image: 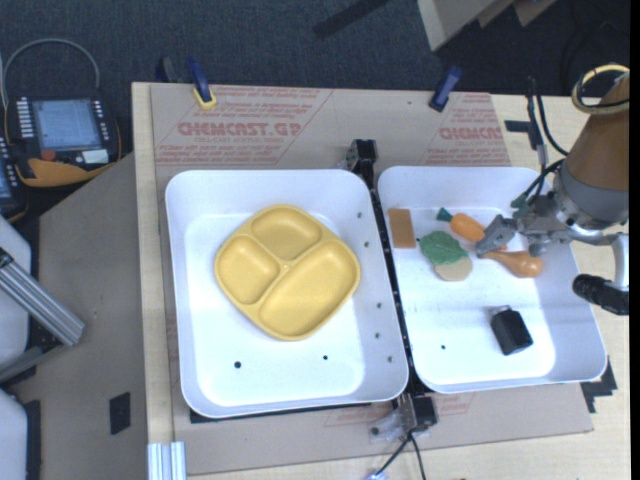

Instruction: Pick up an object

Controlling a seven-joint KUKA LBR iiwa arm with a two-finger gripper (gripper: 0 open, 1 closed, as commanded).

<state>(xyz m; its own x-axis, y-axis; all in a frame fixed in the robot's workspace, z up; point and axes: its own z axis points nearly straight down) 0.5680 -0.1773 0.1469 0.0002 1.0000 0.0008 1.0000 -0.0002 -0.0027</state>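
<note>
The right bin (455, 343) holds several small objects. A brown flat block (402, 228) lies at its left wall. A green piece on a tan round base (443, 250) sits beside it. An orange carrot-like piece (464, 225) lies at the back, and an orange-brown gourd-shaped piece (520, 262) lies to its right. A black object (511, 330) rests nearer the front. My gripper (492, 238) hangs low over the bin, between the carrot-like piece and the gourd-shaped piece, close to both. Nothing visibly rides in it.
The left bin (270, 373) carries a yellow divided plate (287, 270) near its middle. The arm's grey and orange wrist (597, 158) stands over the right bin's far right corner. A black clamp (362, 154) sits between the bins at the back.
</note>
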